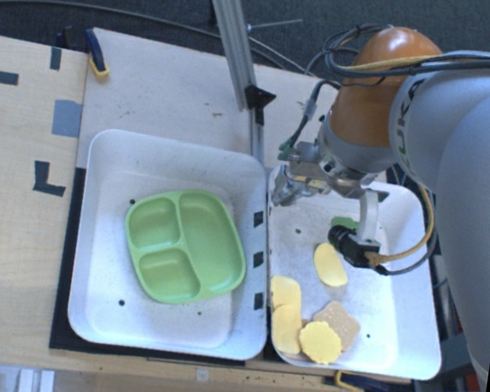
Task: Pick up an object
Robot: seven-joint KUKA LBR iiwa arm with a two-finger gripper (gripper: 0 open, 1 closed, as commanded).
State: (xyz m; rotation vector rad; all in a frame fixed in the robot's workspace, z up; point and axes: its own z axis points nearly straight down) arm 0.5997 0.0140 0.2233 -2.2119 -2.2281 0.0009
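1. Camera view: the gripper [290,186] is seen lowered at the upper left corner of the right bin [386,349]; whether its fingers are parted or closed cannot be told, and nothing is seen held between them.
2. The task's candidates, yellow food pieces [330,265] and a tan slice [338,322], are gathered toward the right bin's near side, well apart from the gripper.
3. A miss is judged likely, the gripper being nearer the bin wall than any piece; flat items may be pushed rather than lifted.
4. A green divided plate [185,245] is seen in the left bin [96,214]; both bins are carried on a pale, tape-marked tabletop [7,201].
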